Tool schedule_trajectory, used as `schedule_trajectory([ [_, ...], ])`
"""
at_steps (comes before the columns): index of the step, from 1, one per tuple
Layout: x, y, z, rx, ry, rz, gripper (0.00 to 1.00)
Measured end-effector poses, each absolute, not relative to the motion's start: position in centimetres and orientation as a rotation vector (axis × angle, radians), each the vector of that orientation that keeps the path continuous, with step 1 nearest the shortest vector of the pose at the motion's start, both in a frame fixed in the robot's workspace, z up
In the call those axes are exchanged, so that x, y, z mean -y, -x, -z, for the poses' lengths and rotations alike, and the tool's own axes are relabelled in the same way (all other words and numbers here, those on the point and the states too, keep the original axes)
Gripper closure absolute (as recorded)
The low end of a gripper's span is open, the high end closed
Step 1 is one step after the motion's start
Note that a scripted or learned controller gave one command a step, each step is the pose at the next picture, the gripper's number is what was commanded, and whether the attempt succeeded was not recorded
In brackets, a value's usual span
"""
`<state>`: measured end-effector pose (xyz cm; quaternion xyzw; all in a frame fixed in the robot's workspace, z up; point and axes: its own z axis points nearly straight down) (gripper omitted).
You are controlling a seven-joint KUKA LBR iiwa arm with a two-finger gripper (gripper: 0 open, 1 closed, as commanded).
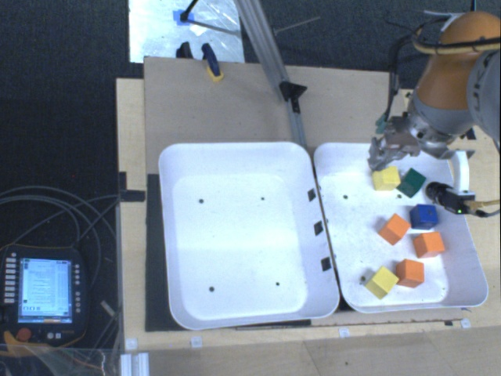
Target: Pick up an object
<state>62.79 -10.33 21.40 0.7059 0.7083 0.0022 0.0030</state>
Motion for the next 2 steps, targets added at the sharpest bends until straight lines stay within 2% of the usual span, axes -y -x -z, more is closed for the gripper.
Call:
schedule_trajectory([
  [1, 10.3, -62.9, -24.2, -2.224, -2.213, -0.006, 1.00],
  [2, 4.1, -62.1, -24.3, -2.234, -2.209, -0.005, 1.00],
])
